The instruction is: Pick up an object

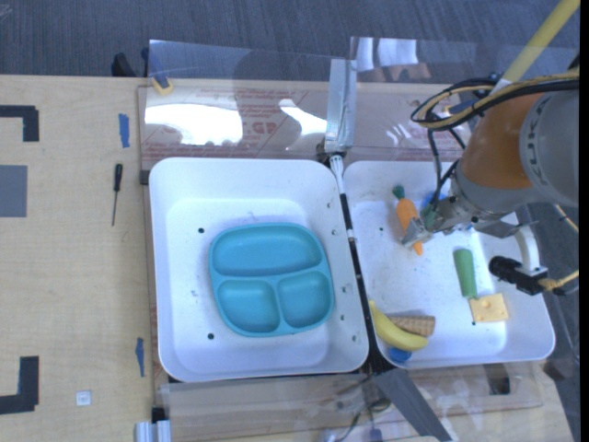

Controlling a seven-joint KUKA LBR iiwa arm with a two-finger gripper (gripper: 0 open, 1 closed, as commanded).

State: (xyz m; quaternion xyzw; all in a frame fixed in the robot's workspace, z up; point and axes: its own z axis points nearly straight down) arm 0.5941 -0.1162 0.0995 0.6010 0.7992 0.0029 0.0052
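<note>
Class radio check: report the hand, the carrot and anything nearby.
Hand low in right bin, at carrot. Grasp unconfirmed. Green cylinder close beside.

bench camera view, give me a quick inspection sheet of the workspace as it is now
surface: wooden bench bearing left bin and right bin, side by side
job's things: toy carrot, green cylinder, banana, cracker, yellow block, all in right bin
clutter: teal divided tray in left bin; screwdriver on bench
grippers: gripper down beside carrot, grasp unclear
cables: black and yellow loops above wrist
surroundings: clear panels behind bins
</note>
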